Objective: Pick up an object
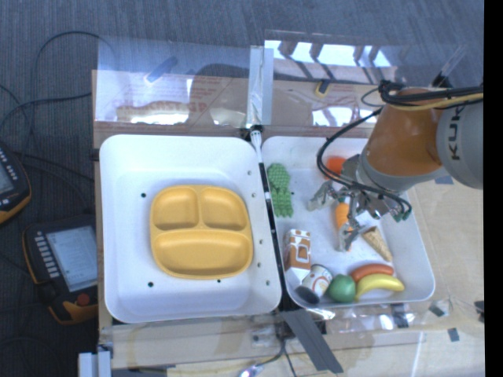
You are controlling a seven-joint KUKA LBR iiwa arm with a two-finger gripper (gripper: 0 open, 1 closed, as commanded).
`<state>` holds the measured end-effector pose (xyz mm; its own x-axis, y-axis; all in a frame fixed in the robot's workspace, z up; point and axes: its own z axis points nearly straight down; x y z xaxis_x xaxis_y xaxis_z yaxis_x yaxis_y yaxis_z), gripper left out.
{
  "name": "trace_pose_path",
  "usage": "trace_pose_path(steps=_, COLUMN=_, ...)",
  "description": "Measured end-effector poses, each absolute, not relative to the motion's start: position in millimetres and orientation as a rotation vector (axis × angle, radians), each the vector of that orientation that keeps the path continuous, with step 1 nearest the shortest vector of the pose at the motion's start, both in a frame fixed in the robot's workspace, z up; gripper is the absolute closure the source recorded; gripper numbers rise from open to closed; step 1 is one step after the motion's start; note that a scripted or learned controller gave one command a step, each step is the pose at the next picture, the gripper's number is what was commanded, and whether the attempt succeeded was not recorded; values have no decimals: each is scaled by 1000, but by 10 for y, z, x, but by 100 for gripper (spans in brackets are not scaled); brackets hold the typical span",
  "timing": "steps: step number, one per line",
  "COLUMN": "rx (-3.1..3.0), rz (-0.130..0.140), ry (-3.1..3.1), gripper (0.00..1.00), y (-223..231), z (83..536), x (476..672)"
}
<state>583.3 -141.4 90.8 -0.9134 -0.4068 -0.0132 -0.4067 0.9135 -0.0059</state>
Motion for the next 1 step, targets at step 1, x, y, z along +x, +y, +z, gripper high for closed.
trace_pose_path(steps=1, rx=-403, rz=-7, ry=3096, gripper=0, y=-1445, z=915, x=5464)
